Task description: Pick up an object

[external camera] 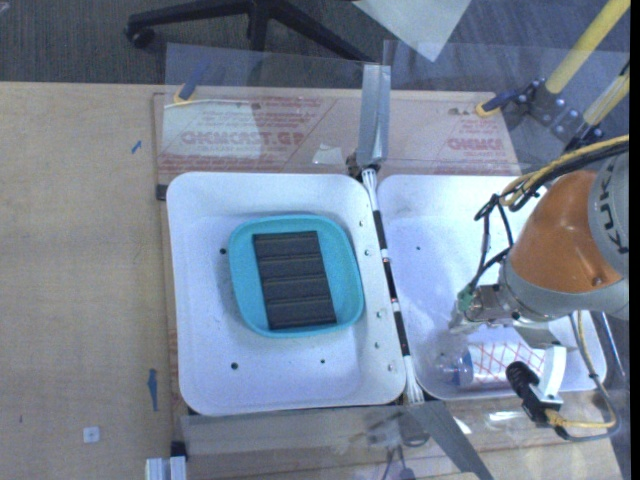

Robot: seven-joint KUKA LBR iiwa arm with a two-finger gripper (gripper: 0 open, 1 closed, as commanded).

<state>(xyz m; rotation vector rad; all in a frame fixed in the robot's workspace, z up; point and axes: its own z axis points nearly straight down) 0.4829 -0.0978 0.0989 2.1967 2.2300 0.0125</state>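
Arm low over the right bin, risk of a missed or slipping grasp

Camera view: the gripper (478, 313) sits at lower right of the frame, just above a clear, red-striped object (490, 361) lying near the right bin's (430, 218) bottom edge; whether the jaws are spread or closed cannot be told. The teal tray (240, 278) rests mid-frame in the left bin (200, 358). The see-through object could slip, or the bin wall block closure.

I see a teal tray (243, 298) holding a dark ribbed block (292, 279), resting in the left white bin (200, 368); an office chair base (240, 13) stands beyond the bench.
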